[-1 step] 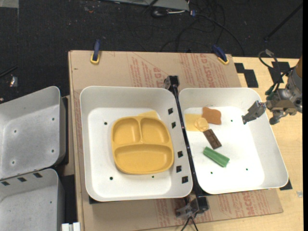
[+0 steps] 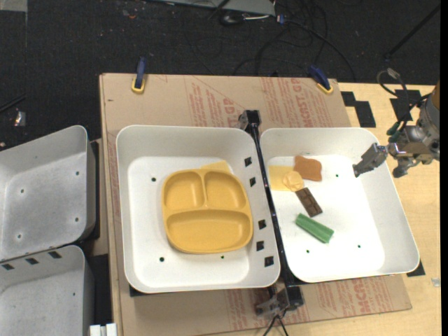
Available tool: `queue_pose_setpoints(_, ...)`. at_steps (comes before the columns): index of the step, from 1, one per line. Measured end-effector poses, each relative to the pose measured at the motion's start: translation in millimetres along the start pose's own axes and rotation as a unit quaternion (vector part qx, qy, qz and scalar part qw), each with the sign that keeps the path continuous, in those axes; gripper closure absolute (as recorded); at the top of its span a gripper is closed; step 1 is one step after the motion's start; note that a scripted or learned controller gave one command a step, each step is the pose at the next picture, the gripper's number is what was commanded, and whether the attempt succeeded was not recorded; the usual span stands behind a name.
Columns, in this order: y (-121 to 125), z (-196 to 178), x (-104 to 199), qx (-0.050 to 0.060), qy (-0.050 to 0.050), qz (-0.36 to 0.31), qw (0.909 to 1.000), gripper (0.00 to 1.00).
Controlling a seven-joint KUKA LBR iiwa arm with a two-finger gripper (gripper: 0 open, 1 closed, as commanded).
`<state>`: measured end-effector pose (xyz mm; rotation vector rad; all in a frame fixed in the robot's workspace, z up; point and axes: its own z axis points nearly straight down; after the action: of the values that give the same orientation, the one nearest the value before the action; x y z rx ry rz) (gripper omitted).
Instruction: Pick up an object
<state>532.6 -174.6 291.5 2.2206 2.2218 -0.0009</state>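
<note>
The biggest things in front of me are the two white bins. The left bin (image 2: 140, 257) holds a yellow divided tray (image 2: 207, 211), and a pale yellow flat piece (image 2: 218, 166) shows from under the far edge of that tray. The right bin (image 2: 378, 250) holds the smaller objects that I could pick, all of them in its left half. There is a pale yellow block (image 2: 284, 178) close to the wall between the bins, and an orange-brown piece (image 2: 307, 167) sits just beside it, on its far right side. A dark brown bar (image 2: 308, 201) lies a little nearer, touching or almost touching the yellow block. A green block (image 2: 313, 228) lies nearest of the four, apart from the bar.

My gripper (image 2: 378, 159) is at the right side of the right bin, over its far right corner, well apart from all four objects. I see one dark finger (image 2: 367, 162) pointing left and down into the bin, but from this angle I cannot tell if my fingers are spread or pressed together. Nothing is visible between them.

So I judge that the task is at its beginning. No object is lifted, all of them rest on the bin floor, and I have not reached any of them. What is left is almost everything: to choose one object, move left over it, go down, close on it and lift it. The green block stands free of the others, so it seems the easiest choice to me.
</note>
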Motion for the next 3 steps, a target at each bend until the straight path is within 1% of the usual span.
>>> queue_pose_setpoints(1,0.6,51.4,-10.0,0.002,0.001,0.001,1.0,0.0)
queue_pose_setpoints(2,0.2,95.1,-6.0,0.002,0.001,0.001,1.0,0.0)
queue_pose_setpoints(3,-4.7,158.1,-2.5,0.003,0.001,0.001,1.0,0.0)
